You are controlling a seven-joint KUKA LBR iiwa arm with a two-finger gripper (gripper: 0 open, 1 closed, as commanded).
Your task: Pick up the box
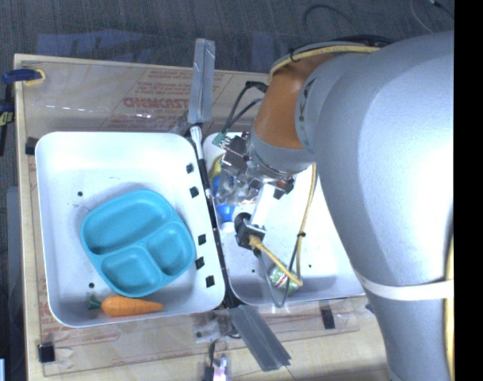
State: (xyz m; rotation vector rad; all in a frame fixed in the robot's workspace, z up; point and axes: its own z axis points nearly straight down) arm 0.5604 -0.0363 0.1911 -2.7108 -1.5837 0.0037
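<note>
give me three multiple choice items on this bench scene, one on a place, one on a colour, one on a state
1. Where does the orange carrot lie?
A. in the right white bin
B. in the left white bin, by its near edge
C. on the bench outside both bins

2. What colour is the plastic plate with three compartments?
A. light blue
B. red
C. green

3. How does the divided plate stand?
A. flat, open side up
B. flipped face down
C. leaning on the bin wall

Answers:
1. B, the carrot rests on the left bin's floor just below the plate.
2. A, the plate is light blue all over.
3. A, all three hollows face up and the plate lies flat on the bin floor.
</note>
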